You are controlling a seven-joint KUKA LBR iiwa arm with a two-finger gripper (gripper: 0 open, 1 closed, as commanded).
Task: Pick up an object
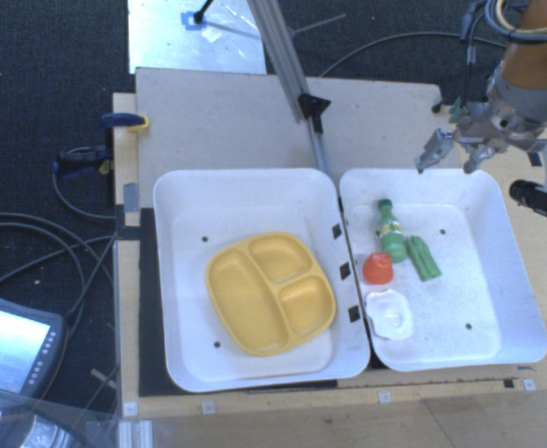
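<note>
Green bottle (389, 231) lies in the right bin (511, 250); gripper (454, 153) hangs above its far rim, fingers apart, holding nothing

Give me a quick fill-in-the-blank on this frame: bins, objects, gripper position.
1. The yellow divided tray lies in the ____ bin.
2. The green bottle has a ____ cap.
3. The orange-red cup sits between the green bottle and the ____ container.
4. The gripper hangs above the ____ rim of the right bin.

Missing words: left; yellow; white; far
</note>
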